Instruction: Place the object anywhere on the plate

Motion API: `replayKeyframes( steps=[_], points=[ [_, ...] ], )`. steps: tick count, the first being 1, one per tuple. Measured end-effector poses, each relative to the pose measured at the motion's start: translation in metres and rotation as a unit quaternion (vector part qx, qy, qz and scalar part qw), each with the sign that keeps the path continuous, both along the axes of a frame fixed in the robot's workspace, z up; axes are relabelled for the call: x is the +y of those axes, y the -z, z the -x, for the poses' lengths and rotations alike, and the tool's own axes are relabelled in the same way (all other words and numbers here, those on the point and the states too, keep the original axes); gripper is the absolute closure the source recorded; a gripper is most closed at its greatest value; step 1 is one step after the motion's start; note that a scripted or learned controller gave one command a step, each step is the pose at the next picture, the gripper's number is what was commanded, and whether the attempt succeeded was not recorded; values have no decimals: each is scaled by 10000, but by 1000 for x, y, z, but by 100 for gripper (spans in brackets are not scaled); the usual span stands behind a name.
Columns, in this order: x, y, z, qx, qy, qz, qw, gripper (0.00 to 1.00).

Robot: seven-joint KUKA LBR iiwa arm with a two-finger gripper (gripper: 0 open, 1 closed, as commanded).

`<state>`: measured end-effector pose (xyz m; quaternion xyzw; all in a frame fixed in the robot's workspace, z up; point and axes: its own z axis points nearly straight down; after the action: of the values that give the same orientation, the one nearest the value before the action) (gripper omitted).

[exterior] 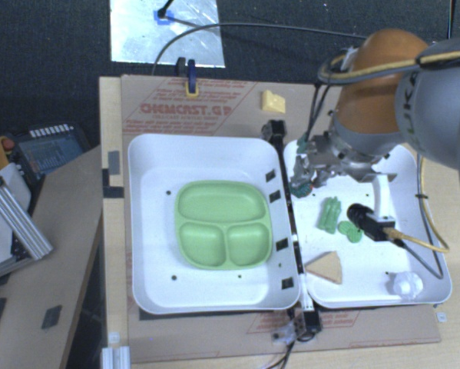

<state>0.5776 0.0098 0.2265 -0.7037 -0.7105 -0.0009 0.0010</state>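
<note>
1. The gripper (305,177) hangs low at the right bin's (425,229) upper left; I cannot tell how the jaws stand.
2. The green toy (329,214) lies mid-bin, right of the green plate (222,223).

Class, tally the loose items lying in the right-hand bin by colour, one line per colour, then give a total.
Green: 2, the ridged green piece and the round green piece
Tan: 1, the tan wedge
White: 1, the white lump
Total: 4
</note>
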Motion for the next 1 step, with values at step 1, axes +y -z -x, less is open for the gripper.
replayKeyframes(
  steps=[1],
  points=[
    [41,7,20,7,4,2,10000,100]
  ],
)
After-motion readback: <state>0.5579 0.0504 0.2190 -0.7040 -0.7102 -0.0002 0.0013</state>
